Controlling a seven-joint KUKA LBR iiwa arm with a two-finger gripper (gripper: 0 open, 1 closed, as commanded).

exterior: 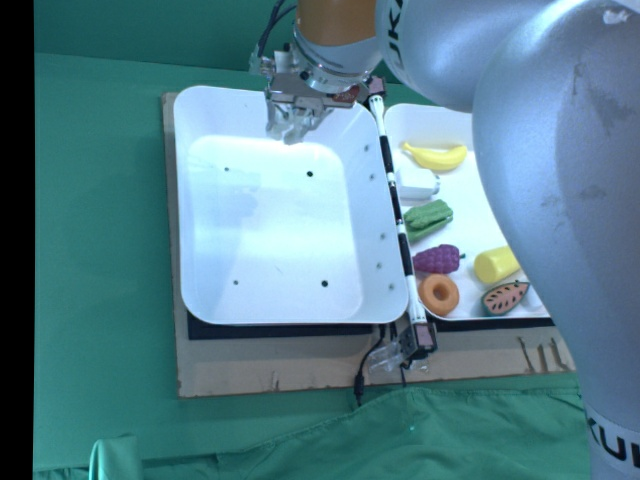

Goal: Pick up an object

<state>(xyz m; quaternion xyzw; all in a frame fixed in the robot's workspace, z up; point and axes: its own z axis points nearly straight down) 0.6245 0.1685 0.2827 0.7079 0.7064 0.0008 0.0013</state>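
Note:
My gripper (288,125) hangs over the far rim of the left white bin (197,218), below the orange wrist band. I see nothing held under it. The toy foods lie in the right bin (478,200): a yellow banana (435,155) at the far end, a small white piece (419,183), a green pepper (428,216), purple grapes (437,259), a yellow block (497,264), an orange ring donut (439,294) and a watermelon slice (505,297). The arm's grey body hides the right bin's right side.
Both bins rest on a brown board (250,373) over green cloth. A black-and-white bar (392,193) runs between the bins, ending in a small clamp with a cable (405,348) at the near edge.

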